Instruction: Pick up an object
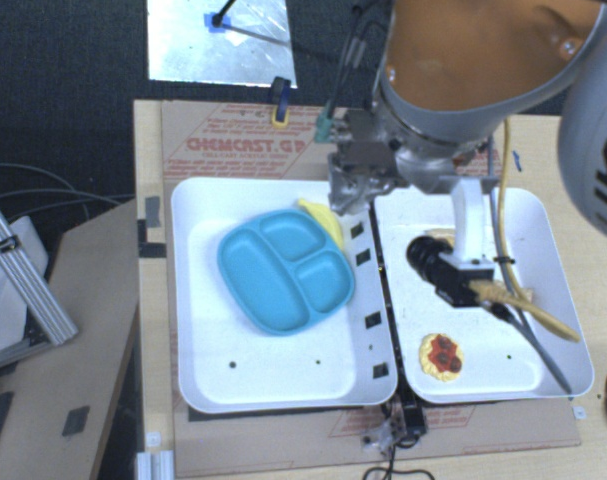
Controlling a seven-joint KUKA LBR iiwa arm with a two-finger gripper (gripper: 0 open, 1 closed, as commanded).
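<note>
White left bin (198, 368): gripper (351, 190), grip state unclear, over blue tray's (283, 273) far edge.

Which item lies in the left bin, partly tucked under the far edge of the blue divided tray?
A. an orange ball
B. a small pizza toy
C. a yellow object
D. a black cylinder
C: a yellow object pokes out from behind the blue divided tray in the left bin; the pizza-like toy lies in the right bin.

One fixed camera above, angled down, both bins (283, 388)
</note>
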